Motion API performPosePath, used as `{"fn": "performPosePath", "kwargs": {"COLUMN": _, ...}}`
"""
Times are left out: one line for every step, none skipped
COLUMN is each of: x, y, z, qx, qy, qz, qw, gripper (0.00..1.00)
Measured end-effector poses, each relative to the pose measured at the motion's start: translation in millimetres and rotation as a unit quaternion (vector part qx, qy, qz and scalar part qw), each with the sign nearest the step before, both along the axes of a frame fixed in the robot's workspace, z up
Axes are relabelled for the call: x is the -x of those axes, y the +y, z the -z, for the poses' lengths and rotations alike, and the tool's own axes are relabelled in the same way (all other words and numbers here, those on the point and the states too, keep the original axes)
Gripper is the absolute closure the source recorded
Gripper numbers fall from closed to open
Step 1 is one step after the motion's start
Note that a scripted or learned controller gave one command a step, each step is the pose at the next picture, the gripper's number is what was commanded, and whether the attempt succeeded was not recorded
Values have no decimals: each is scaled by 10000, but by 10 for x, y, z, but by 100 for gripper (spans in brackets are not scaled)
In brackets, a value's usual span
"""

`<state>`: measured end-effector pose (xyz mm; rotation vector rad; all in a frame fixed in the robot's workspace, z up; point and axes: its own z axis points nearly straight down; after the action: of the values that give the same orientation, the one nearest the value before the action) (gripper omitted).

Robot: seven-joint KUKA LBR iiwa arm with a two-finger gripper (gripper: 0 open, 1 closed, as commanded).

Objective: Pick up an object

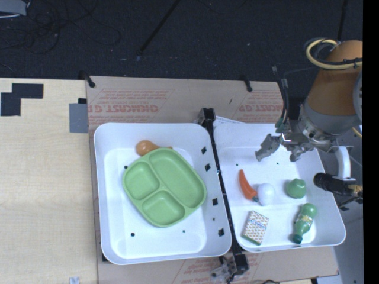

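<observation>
In the right bin point(237, 144) lie an orange carrot-like piece point(247, 184), a white ball point(265, 193), a green round fruit point(296, 188), a green bottle point(303, 222) and a small patterned box point(255, 227). My gripper point(280, 149) hovers over the bin's far part, above and to the right of the carrot. Its two fingers stand spread apart, open, with nothing between them.
The left bin point(112, 218) holds a green divided plate point(163, 186) with an orange object point(145, 147) tucked behind its far edge. A black divider point(214, 182) runs between the bins. Cardboard lies beneath both bins.
</observation>
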<state>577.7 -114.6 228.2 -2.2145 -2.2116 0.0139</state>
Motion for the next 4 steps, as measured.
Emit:
{"fn": "performPosePath", "kwargs": {"x": -23, "y": -1, "z": -67, "qx": 5, "qy": -56, "qz": -8, "qw": 10000, "gripper": 0}}
{"fn": "performPosePath", "kwargs": {"x": -18, "y": -48, "z": 381, "qx": 6, "qy": -36, "qz": -3, "qw": 10000, "gripper": 0}}
{"fn": "performPosePath", "kwargs": {"x": 69, "y": -64, "z": 997, "qx": 2, "qy": -26, "qz": -3, "qw": 10000, "gripper": 0}}
{"fn": "performPosePath", "kwargs": {"x": 80, "y": -54, "z": 1434, "qx": 3, "qy": -40, "qz": -5, "qw": 10000, "gripper": 0}}
